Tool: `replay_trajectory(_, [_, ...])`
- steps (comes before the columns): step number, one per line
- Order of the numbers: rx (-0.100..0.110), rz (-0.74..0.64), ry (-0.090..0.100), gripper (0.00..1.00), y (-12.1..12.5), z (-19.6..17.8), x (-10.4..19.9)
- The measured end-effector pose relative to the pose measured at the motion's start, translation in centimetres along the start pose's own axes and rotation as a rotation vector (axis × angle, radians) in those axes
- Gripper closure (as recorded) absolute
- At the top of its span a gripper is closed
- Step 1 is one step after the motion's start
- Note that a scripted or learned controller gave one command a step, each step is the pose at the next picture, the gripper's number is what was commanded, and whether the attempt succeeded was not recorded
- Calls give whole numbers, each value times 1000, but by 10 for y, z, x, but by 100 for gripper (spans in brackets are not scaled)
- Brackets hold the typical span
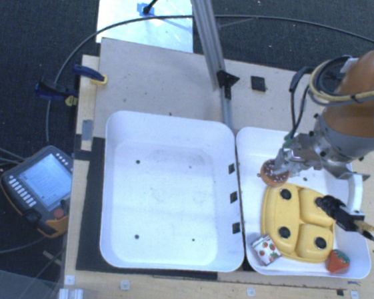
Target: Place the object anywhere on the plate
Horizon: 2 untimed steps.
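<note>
A grey and orange robot arm reaches into the right white bin [361, 266]. Its tool [280, 168] sits on a small brown, doughnut-like object [274, 175] at the yellow divided plate's [299, 222] upper left corner; whether it grips cannot be told. A good placement would likely carry the object over a plate compartment, clear of the strawberry [338, 261] and the patterned cube [265, 249].

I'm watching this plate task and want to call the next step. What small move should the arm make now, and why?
Probably a short carry toward the near side and slightly right. The gripper sits over the round brown doughnut-like object, just off the far-left corner of the yellow sectioned plastic plate in the right white bin. Whether it has a grasp is unclear.
</note>
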<state>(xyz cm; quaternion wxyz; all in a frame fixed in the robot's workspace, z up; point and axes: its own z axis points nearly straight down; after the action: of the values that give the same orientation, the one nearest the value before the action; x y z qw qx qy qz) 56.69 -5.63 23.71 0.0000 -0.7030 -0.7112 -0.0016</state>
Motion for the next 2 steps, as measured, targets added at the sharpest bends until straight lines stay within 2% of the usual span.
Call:
replay_trajectory(1, [0,1,-1,100,14,12,56])
replay_trajectory(2, [0,2,-1,100,26,14,98])
